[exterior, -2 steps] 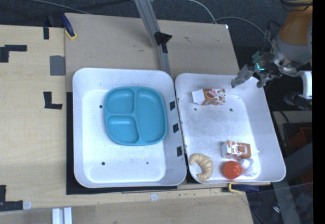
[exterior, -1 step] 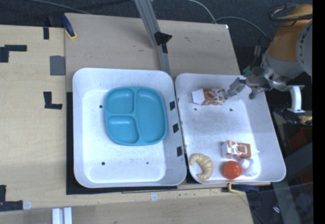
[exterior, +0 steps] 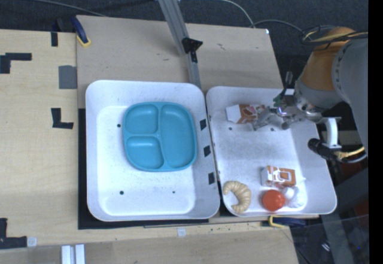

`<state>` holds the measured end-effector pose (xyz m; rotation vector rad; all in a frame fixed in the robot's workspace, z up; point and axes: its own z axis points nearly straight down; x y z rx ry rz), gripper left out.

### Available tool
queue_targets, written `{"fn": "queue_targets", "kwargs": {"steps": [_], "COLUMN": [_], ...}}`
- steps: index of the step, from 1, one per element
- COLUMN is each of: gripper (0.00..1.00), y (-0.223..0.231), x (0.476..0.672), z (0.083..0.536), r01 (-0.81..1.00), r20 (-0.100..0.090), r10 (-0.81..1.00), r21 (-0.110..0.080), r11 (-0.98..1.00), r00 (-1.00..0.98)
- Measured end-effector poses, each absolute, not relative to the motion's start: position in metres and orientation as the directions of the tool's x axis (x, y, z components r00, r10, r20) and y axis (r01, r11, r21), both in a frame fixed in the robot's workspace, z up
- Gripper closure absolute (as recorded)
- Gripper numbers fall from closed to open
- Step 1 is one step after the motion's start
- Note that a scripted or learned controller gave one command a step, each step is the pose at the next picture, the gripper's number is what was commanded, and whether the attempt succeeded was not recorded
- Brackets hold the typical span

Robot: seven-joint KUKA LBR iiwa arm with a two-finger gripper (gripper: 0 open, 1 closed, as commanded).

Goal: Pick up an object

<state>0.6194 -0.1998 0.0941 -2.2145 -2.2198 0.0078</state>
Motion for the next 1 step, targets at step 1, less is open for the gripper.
{"fn": "queue_targets", "kwargs": {"steps": [1], "gripper": [0.00], "y": [-0.1991], "x": [0.6190], "z": [0.0878], "r01": [1.000], "r20": [-0.001], "r10": [1.000], "r21": [-0.003], "r11": [0.002], "r00": [-0.002]}}
